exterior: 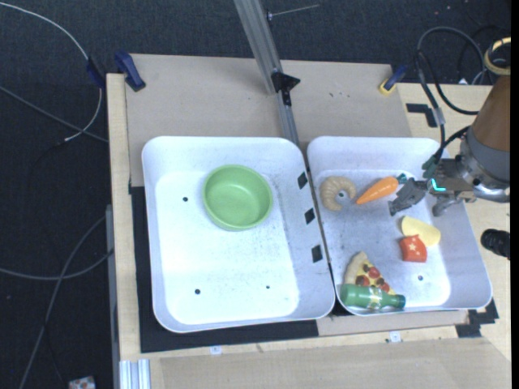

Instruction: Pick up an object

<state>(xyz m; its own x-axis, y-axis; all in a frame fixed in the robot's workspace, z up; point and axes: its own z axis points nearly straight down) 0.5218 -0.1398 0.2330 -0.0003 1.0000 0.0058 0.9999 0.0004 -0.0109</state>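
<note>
From above the bench [211,96], two shallow white bins sit side by side on the wood. The left bin [174,282] holds a green bowl [237,196], upright, toward its back half. The right bin [466,278] holds the small toys: a tan bagel-like ring [336,193] near the back left, and just beside it to the right an orange carrot [378,190] lying at a slant with its green tip toward the arm. Further front, a yellow wedge [422,229] touches a red piece [413,250] just below it. At the front rim, a slice of pizza [366,272] lies against a green bottle [371,300] on its side. The grey arm [491,148] comes in from the right, and its hand [422,199] hangs over the right bin, between the carrot and the yellow wedge. Its two dark fingers [405,199] stand spread apart with nothing between them; the carrot's tip is near but apart from them.
</note>
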